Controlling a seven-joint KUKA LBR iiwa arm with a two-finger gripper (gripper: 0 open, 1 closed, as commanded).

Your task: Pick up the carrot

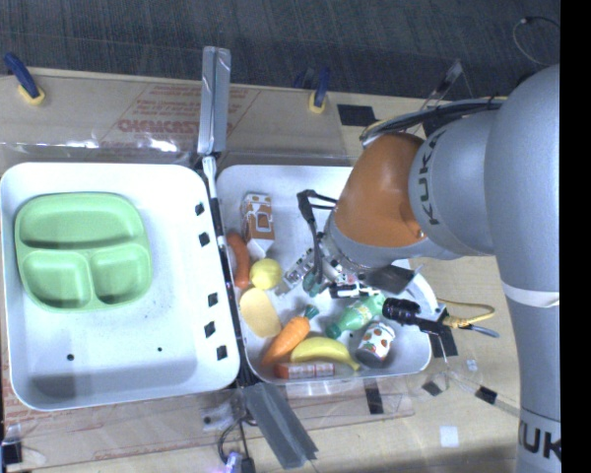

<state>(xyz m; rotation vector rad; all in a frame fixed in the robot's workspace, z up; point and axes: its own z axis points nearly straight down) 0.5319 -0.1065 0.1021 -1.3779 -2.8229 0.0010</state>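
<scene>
The carrot [288, 335] is orange with a small green top. It lies tilted in the right bin [276, 180] near the front left, between a pale yellow piece [260, 311] and a banana [325, 351]. My gripper [310, 269] hangs low over the middle of that bin, just up and to the right of the carrot, under the orange wrist band [379, 200]. It is metal and partly hidden by the wrist. Nothing shows held in it.
Around the carrot lie a lemon [266, 274], a reddish sausage [238, 257], a green bottle [355, 315], a brown-and-white carton [258, 215], a round toy [376, 341] and a red bar [305, 371]. The left bin [167, 363] holds a green divided tray [82, 247].
</scene>
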